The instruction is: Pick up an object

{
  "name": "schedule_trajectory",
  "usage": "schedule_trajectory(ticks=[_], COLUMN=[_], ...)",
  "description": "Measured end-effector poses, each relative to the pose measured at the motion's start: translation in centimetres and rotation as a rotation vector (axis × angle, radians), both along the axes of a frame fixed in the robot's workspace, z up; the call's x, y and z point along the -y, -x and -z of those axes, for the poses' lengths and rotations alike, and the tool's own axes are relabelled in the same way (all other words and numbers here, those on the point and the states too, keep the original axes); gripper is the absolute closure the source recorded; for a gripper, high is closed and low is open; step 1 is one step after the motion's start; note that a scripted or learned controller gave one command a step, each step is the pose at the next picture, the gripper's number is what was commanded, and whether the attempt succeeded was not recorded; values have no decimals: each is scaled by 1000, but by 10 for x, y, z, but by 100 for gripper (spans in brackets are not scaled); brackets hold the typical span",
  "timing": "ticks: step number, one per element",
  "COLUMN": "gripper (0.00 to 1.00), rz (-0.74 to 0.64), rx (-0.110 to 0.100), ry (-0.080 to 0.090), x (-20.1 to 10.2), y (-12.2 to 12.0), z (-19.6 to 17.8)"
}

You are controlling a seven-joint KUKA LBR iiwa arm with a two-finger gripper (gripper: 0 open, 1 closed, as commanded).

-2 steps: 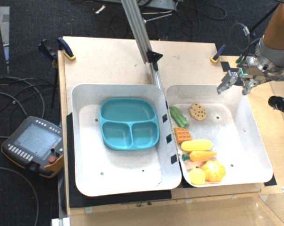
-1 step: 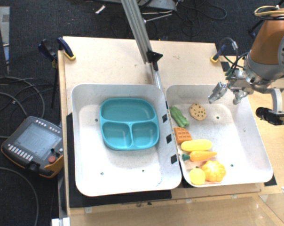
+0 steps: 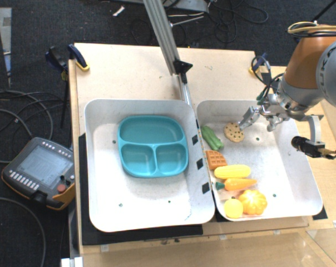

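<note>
Starting nearest the camera, lower right of frame: right bin (image 3: 301, 166) has toy food piled in its lower-left corner. Lemon (image 3: 233, 208) sits at the bottom edge, touching the orange-yellow pumpkin-like piece (image 3: 253, 201) to its right. Above those, carrot (image 3: 238, 184) lying sideways, then corn cob (image 3: 231, 172) just above it, also sideways. Waffle (image 3: 216, 160) sits against the bin's left wall, above the corn. Green pepper (image 3: 212, 137) further up, along the same wall, tilted.

Left bin (image 3: 101, 166) holds a teal divided tray (image 3: 153, 146), flat, roughly centred, three compartments.

Cookie (image 3: 233, 132) lies in the upper part of the right bin, apart from the pile and right of the pepper. Hand (image 3: 260, 117) is just up-right of the cookie; one finger tip reaches right next to it, the other points off to the right. Fingers look spread apart, nothing between them. Cookie not gripped.

Arm (image 3: 312, 65) enters from upper right, orange band visible. Tabletop (image 3: 129, 71) bare beyond the bins, with a slanted metal pole (image 3: 162, 32) at upper centre.
</note>
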State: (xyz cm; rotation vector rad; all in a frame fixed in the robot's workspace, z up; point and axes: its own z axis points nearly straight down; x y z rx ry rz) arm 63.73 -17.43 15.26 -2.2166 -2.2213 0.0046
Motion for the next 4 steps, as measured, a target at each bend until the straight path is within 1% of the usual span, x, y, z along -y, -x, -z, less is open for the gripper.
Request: schedule_trajectory(ticks=[1,2,4], gripper=[0,100,100], rz=[1,1,0], rx=[1,7,11], ry=[0,2,2], x=[-1,-1,-4], y=[0,-1,-4], z=[53,39,-48])
